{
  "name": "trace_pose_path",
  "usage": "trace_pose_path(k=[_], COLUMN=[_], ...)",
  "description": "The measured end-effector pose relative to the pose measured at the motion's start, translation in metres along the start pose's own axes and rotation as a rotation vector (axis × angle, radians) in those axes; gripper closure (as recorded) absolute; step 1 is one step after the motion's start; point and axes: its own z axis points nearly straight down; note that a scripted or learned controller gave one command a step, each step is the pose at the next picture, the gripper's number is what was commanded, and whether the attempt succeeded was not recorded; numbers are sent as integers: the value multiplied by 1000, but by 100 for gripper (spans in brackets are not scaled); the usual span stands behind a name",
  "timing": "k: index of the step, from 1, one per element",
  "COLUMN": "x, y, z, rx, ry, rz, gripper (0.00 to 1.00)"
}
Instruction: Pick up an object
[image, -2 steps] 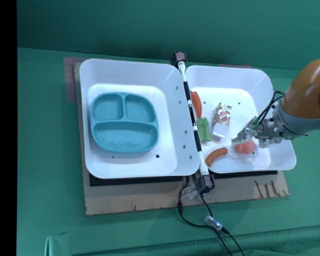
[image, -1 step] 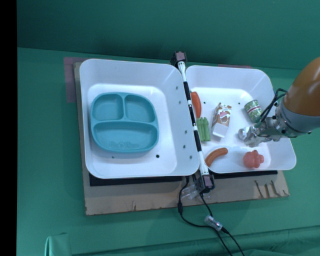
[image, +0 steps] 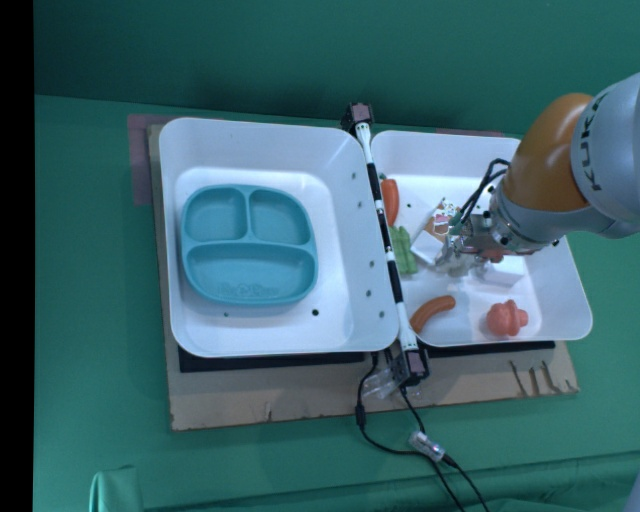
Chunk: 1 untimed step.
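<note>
Bench, seen from above at a slant, green cloth under a sheet of cardboard.

Left bin: shallow, white. Holds one teal plate with three compartments, two small ones at the far side and one long one at the near side. The plate lies flat, toward the bin's far left.

Right bin: shallow, white, touching the left bin along a black-and-white divider strip.
- Carrot, orange, lying along the divider at the far left of the bin.
- Green vegetable piece, just beside the divider, near the carrot's near end.
- Sausage, reddish-orange, lying at a slant toward the near left of the bin, apart from the rest.
- Orange-red lumpy toy, at the near right, well apart from the sausage.
- Small box with a printed label, toward the middle, tilted, just beside the arm's tool.

Arm: grey with an orange band, reaching in from the right over the right bin. Gripper: low over the middle of that bin, among wires and white pieces. Whether it is parted or closed I cannot tell, nor whether anything sits in it.

Cables trail off the near end of the divider onto the cloth.
</note>
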Motion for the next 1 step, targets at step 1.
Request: trace_pose_path(k=[1], x=[-3], y=[45], z=[-138], rx=[11], ry=[2], rz=[-1], gripper=[100])
